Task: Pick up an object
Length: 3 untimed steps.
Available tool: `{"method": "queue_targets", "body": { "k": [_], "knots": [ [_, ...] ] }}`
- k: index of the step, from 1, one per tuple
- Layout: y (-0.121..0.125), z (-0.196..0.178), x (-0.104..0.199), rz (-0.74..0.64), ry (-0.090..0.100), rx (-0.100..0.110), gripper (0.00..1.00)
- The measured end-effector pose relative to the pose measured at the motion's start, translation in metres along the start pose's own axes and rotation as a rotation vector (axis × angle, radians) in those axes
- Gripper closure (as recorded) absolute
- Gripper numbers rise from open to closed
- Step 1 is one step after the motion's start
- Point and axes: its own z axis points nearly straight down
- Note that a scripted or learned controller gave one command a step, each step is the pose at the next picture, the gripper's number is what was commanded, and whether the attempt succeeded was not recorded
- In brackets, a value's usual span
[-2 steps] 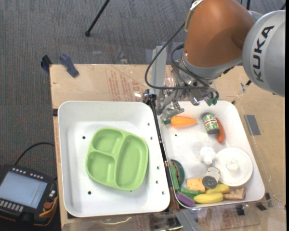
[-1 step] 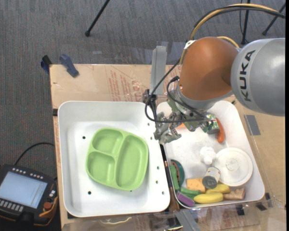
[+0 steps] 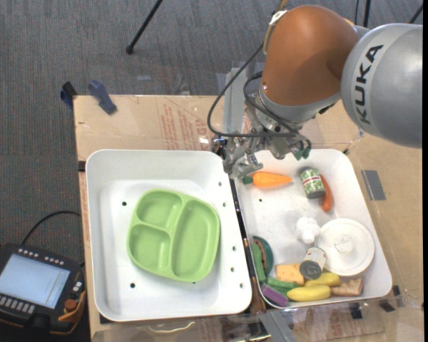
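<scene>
Right now the grey-and-orange arm's hand (image 3: 244, 164) hangs over the right white plastic bin's (image 3: 362, 191) far left corner; whether it's apart or together, I cannot tell. An orange toy carrot (image 3: 271, 180) lies just beside it, so centring over its middle before descending seems wise.

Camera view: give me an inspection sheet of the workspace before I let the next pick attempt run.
Surface: bench bearing left bin and right bin.
Job's things: carrot, can, white lid, banana, all in right bin.
Clutter: green divided plate in left bin.
Grippers: gripper above right bin's far-left corner, near carrot; nothing seen held.
Cables: black cable looping by wrist.
Surroundings: pendant on carpet.
</scene>
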Motion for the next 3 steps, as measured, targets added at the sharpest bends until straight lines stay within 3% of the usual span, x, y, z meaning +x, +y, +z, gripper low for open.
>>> {"method": "queue_targets", "body": {
  "k": [1, 2, 3],
  "knots": [
    [0.0, -0.008, -0.001, 0.002, -0.001, -0.002, 1.0],
    [-0.01, 0.03, 0.113, -0.101, 0.013, -0.003, 1.0],
    [-0.063, 0.059, 0.138, -0.455, 0.01, -0.005, 1.0]
  ]
}}
